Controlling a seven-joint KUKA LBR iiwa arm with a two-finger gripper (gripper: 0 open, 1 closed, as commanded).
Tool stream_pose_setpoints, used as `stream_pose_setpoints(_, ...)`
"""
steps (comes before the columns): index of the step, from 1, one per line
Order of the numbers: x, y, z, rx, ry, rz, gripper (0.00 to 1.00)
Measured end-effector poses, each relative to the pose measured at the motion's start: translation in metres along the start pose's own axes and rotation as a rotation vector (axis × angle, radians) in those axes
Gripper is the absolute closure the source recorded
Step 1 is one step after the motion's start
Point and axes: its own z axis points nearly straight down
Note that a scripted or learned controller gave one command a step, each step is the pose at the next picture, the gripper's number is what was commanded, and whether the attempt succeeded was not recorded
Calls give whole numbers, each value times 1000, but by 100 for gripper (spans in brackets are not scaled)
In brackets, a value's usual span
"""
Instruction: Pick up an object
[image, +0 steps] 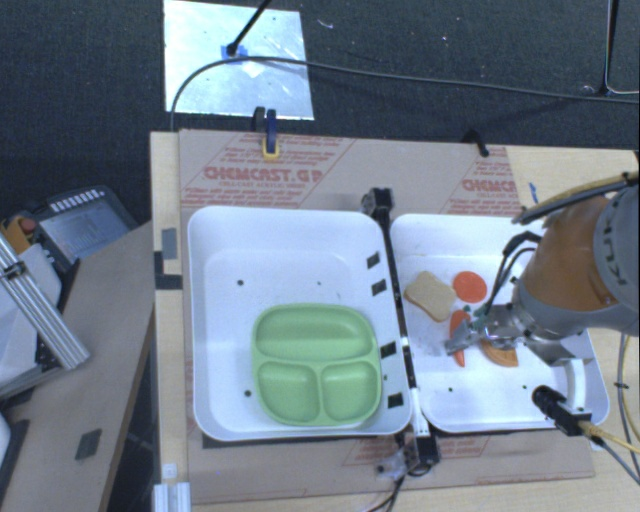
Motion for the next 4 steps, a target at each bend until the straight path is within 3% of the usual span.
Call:
stream_pose_setpoints(1, -3, 3, -15, -12, -7, 2, 100)
stream_pose_setpoints(4, -6, 15, -138, -2, 0, -3, 100)
